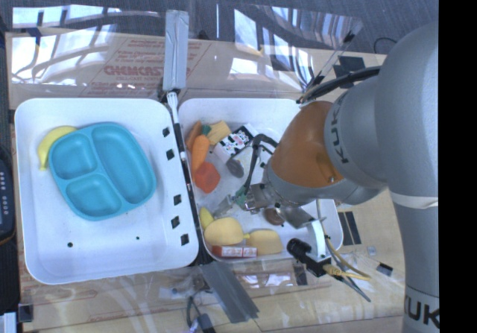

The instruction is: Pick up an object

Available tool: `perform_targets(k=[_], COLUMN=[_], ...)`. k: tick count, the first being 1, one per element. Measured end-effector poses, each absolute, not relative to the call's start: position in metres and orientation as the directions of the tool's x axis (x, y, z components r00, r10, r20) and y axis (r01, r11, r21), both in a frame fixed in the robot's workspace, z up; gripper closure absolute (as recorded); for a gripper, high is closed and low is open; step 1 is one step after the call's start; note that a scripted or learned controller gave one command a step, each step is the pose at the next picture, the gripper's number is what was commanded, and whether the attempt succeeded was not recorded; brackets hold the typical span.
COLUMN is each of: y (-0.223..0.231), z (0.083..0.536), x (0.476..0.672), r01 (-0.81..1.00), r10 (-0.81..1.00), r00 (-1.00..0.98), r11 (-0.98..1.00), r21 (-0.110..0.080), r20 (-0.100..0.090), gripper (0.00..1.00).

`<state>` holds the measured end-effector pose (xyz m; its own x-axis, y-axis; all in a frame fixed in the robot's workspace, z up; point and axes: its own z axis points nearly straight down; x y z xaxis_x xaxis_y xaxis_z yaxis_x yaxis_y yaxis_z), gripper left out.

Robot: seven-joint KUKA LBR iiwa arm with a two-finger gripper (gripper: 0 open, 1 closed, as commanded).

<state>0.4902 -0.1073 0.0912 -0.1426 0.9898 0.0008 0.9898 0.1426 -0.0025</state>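
Bright daylight, window glare streaking the bench (112, 41), slightly soft

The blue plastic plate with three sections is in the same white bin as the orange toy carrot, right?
Not quite. The camera view shows the blue plastic plate with three sections lying in the left white bin, while the orange toy carrot lies in the right white bin, where the arm reaches in.

A divided plate (104, 169) lies in the left bin (45, 249), a banana (51, 141) at its left. The right bin (195, 112) holds a carrot (200, 149) far-left and a pear (240, 235) near.
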Motion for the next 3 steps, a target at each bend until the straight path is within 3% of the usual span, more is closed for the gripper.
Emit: perform_targets(k=[1,2,3], y=[-0.123,-0.048,-0.125], z=[0.127,0.193,0.125], x=[0.530,0.508,0.585], r01=[0.969,0.987,0.995], r10=[0.969,0.987,0.995], r00=[-0.247,-0.158,-0.100], r11=[0.247,0.158,0.100], r21=[-0.001,0.001,0.002], r20=[0.001,0.001,-0.003], gripper=[0.00,0.00,0.00])
